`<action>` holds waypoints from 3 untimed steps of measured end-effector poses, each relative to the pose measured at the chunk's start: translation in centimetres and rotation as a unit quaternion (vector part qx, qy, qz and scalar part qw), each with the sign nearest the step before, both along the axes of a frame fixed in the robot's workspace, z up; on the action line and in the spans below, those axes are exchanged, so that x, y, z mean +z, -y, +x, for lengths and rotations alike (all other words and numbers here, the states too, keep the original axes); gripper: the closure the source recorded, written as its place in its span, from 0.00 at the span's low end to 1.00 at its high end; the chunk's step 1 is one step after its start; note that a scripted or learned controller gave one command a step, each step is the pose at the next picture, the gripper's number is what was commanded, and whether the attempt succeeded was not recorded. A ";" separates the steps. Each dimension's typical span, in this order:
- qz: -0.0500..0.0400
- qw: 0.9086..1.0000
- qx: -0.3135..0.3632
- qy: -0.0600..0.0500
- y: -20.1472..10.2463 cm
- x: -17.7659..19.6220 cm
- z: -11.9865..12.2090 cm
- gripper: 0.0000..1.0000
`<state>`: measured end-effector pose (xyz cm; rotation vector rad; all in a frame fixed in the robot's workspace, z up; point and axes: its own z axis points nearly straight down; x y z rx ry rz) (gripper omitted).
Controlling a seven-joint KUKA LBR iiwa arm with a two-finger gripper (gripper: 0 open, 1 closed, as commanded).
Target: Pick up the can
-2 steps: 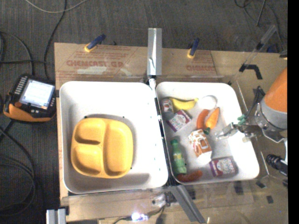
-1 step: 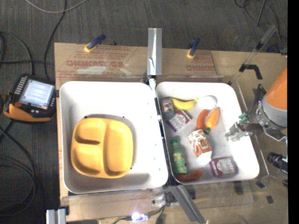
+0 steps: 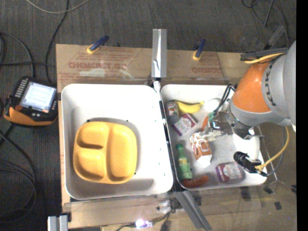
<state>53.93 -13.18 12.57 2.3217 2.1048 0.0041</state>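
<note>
one fixed camera overhead, slanting down on both bins (image 3: 67, 129).

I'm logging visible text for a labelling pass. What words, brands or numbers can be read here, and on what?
"KUKA", partly visible, on the arm's grey housing.
Red print on the cardboard backing: too faded to read.
Labels on the packets and green bottle: too small.
Pendant screen: blurred.

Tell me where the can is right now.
The can stands in the right bin, in its far-left corner against the dividing wall, just left of the banana and above the purple packet.
</note>
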 end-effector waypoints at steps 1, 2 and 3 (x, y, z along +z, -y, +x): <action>0.001 0.997 0.082 -0.005 1.5 1.7 -3.7 1.00; 0.002 0.997 0.082 -0.005 1.5 1.6 -3.7 0.00; -0.001 0.995 0.095 0.005 -3.5 -3.0 6.7 0.00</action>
